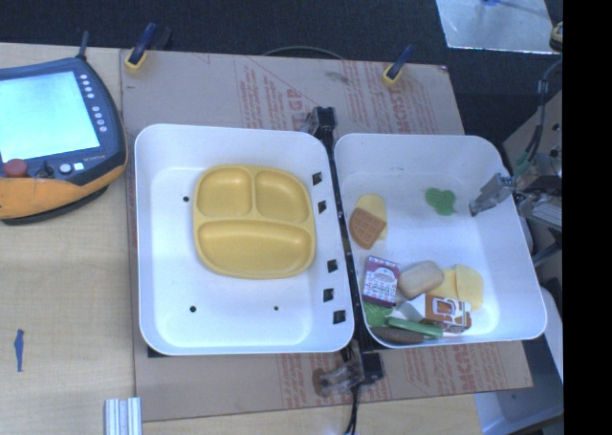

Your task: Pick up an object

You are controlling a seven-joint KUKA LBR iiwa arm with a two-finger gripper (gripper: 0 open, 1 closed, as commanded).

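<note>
A grey-and-orange teach pendant (53, 141) with a lit screen lies at the left of the frame on the wooden tabletop (57, 328); a brown cardboard sheet (287, 94) lies beneath both bins; two blue-and-yellow clamps (142, 47) (396, 67) sit on its upper edge; a small blue mark (19, 349) shows lower left.

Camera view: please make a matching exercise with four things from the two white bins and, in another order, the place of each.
Things:
1. yellow three-compartment plastic tray
2. small green toy piece
3. purple and white small carton
4. two-finger gripper

Places:
A. right bin, near its left wall
B. left bin
C. at the right bin's right rim
D. right bin, upper middle

Pairs: 1-B, 2-D, 3-A, 4-C
</note>
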